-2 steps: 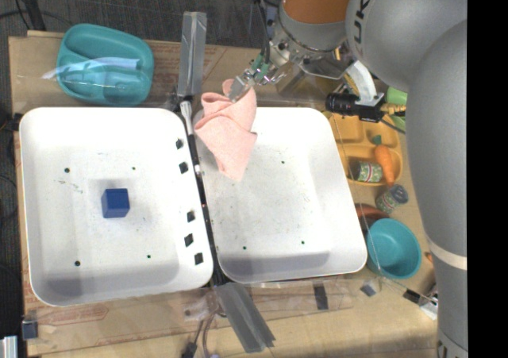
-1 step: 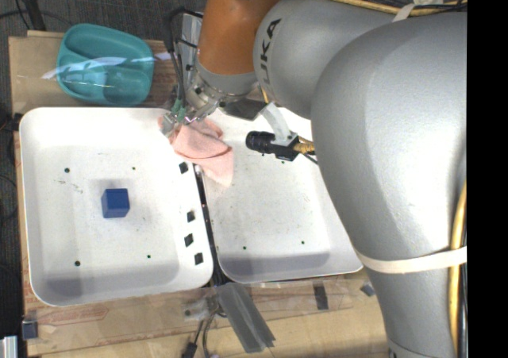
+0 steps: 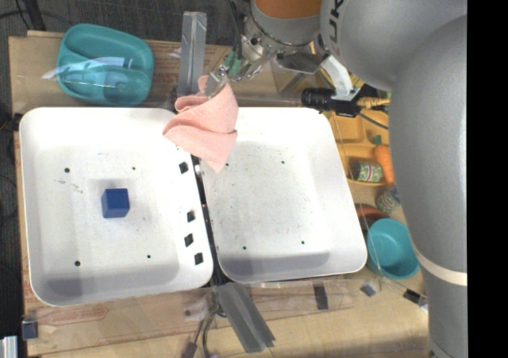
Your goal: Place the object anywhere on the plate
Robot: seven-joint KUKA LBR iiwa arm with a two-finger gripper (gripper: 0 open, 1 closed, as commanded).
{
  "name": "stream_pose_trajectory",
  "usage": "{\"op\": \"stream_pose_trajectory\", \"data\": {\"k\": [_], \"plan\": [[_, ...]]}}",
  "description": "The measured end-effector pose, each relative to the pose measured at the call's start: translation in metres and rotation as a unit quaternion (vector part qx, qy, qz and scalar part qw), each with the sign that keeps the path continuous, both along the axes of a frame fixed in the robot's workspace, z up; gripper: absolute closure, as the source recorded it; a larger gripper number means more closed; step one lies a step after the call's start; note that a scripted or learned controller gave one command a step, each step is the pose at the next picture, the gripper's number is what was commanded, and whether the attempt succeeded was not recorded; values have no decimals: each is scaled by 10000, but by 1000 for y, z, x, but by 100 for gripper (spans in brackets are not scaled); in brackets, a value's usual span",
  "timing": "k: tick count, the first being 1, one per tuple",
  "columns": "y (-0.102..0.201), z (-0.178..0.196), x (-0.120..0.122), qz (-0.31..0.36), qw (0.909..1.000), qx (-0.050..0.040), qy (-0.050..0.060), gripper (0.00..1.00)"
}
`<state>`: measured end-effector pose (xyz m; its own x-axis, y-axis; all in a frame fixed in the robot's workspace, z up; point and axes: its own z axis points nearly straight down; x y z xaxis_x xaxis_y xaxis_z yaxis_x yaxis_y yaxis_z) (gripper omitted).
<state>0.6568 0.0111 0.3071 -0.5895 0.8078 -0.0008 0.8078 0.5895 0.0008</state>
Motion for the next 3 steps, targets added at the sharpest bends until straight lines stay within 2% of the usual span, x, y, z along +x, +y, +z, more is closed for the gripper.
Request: {"op": "stream_pose_trajectory", "data": {"k": [1,2,3], "plan": [[42,-75,-71,309,9995,-6,19,100],[125,-75,-90,845,9964,-5,21,100],[185,-216,-102,1257,9921,0,15,100]]}}
